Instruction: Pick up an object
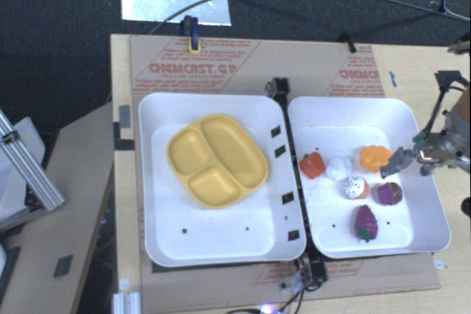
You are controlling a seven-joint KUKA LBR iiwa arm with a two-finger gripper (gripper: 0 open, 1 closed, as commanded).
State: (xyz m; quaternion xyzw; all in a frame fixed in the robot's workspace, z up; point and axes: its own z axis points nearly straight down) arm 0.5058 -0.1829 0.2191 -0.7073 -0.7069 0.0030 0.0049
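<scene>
1. The left bin [158,232] is holding a yellow divided tray [218,159], which is lying at a slant with its three compartments facing up.
2. The right bin [423,228] is holding five small toy foods, all sitting toward its middle and right part.
3. The gripper [403,159] is reaching in from the right edge and hanging over the right bin's right side; whether its fingers are apart or closed I cannot tell from this angle, and nothing is showing between them.
4. A magenta fruit with a green tip [366,223] is lying nearest the front wall, well below the gripper.
5. An orange piece [376,157] is sitting just left of the gripper tip, nearly touching it in the view.
6. A dark purple piece [389,193] is resting just below the gripper tip.
7. A red-orange pepper-like piece [312,165] is lying near the bin's left wall, well apart from the gripper.
8. A white round piece with red spots [355,187] is sitting between the pepper-like piece and the purple one, near the gripper's lower left.
</scene>
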